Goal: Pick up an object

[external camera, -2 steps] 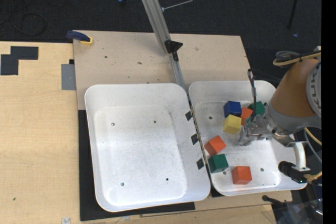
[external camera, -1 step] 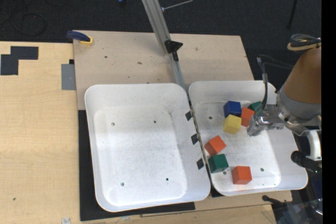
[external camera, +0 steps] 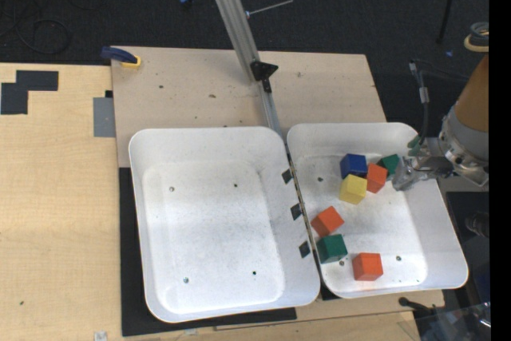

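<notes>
The gripper [external camera: 406,172] is hovering at the right bin's [external camera: 435,267] far right edge, just beside a green cube [external camera: 390,164] and orange cube [external camera: 376,177], possibly touching.

A slanted aluminium extrusion bar [external camera: 235,16] rises from the wooden bench [external camera: 319,84] behind the two bins, held by a black bracket [external camera: 263,70]. A blue-and-yellow clamp [external camera: 121,56] (partly hidden) grips the bench's far left corner.
</notes>
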Motion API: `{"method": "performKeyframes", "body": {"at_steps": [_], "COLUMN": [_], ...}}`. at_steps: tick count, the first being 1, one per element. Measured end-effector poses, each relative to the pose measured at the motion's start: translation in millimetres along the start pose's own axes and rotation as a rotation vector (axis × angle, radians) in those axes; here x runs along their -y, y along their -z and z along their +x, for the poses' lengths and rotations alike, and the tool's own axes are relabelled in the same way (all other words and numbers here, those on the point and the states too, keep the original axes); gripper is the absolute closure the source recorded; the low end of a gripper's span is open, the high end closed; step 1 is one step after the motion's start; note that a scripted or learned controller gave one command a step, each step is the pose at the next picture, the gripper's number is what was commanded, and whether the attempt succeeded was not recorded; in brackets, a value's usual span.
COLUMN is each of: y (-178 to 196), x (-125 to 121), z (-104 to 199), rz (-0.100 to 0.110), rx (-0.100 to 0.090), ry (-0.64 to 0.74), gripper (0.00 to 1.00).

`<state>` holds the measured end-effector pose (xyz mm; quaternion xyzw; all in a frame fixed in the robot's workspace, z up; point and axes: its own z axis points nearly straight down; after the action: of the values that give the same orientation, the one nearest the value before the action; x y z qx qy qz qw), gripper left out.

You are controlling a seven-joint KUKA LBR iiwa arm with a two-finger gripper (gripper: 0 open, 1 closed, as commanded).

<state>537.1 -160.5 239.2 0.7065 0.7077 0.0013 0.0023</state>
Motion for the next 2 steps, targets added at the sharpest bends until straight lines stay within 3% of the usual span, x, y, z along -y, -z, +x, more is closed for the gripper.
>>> {"method": "performKeyframes", "body": {"at_steps": [1, 2], "y": [18, 21], "x": [0, -2], "z": [-1, 45], "rz": [0.005, 0.007], "rx": [-0.001, -0.003], "ry": [0.000, 0.003], "gripper": [1.00, 1.00]}}
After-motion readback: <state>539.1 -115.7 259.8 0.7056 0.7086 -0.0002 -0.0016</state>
